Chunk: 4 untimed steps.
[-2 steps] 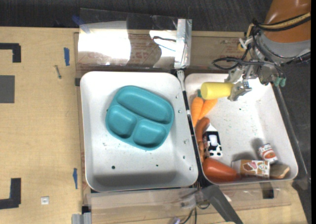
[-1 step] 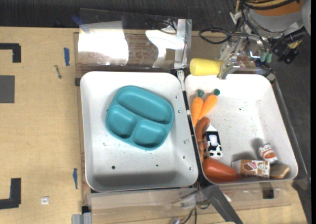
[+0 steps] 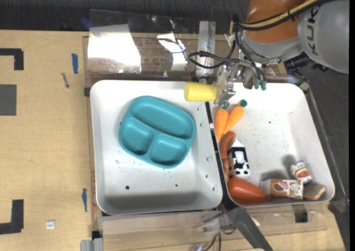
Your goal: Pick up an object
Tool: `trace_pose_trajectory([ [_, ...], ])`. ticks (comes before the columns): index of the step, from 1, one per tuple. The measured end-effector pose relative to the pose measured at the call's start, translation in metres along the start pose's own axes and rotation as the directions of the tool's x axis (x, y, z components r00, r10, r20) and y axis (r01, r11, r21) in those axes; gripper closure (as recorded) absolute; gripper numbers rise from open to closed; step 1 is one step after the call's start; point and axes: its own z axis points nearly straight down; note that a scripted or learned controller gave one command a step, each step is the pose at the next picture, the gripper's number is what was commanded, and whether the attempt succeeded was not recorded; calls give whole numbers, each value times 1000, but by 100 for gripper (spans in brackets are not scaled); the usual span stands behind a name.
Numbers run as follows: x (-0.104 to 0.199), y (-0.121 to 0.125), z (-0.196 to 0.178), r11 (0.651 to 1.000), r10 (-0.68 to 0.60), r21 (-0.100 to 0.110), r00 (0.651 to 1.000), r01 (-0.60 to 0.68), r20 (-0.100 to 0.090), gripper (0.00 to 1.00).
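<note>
Nearest the front edge of the right bin (image 3: 310, 133), a reddish sausage-shaped toy (image 3: 245, 190) lies beside a brown packet (image 3: 288, 188) and a small red-and-white carton (image 3: 300, 170). Just behind them sits a black-and-white cow figure (image 3: 239, 160), and beyond it two orange carrots (image 3: 227, 119) lean against the divider between the bins. In the left bin (image 3: 111, 189), a teal divided plate (image 3: 157, 130) rests flat (three compartments). Farther back, my claw (image 3: 221, 90) hangs over the bins' shared far edge, touching a yellow cylinder (image 3: 199, 92); whether it is clamped on it I cannot tell.
</note>
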Motion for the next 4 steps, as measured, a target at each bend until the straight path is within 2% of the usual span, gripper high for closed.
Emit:
trace_pose_trajectory([
  [1, -9, -5, -12, 997, 76, -2, 997, -76, 8, 100],
  [2, 4, 8, -49, 910, 415, -4, 910, -415, 7, 100],
  [3, 17, 3, -11, 948, 319, 0, 948, -319, -1, 100],
  [4, 3, -1, -53, 968, 250, -3, 968, -250, 9, 100],
])
